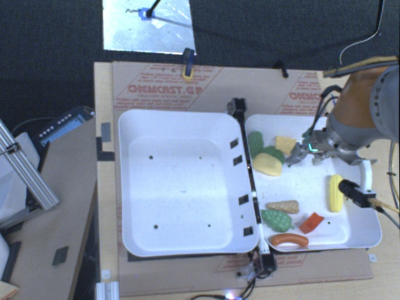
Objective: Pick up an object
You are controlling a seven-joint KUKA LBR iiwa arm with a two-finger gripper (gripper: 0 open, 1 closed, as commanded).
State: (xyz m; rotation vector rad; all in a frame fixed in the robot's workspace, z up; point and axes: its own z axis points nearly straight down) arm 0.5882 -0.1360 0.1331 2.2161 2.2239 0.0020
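1. Candidate objects lie in the right bin [365,230]: a yellow lemon-like piece [267,164], a pale yellow cheese-like wedge [285,144], a dark green leafy piece [256,144] at the bin's left wall, a yellow corn cob [335,192], a tan cone-like wedge [283,206], a green bumpy vegetable [275,219], a small red piece [312,222] and a sausage [288,241] along the near rim.
2. The left bin [181,180] sits just beside it, the two sharing a divider.
3. Handling, as a judgement: these look like toy foods, so probably light, rigid and smooth-skinned. Slipping is the likelier fault, not crushing. The lemon-like piece is rounded and should be taken across its narrow waist; the corn cob is best taken mid-length, across its short axis.
4. The lemon-like piece touches the green leafy piece, and the cheese-like wedge sits close by, so a closing grip there may nudge neighbours. The corn cob stands apart from the rest and offers clearer access.
5. Arm pose: the arm [365,105] enters from the right, orange band uppermost, wrist angled down toward the bin's far-left quarter.
6. The pincer [299,154] is low over the bin floor, just right of the lemon-like piece and below the cheese-like wedge. Whether it is spread or closed cannot be told; nothing is visibly gripped.
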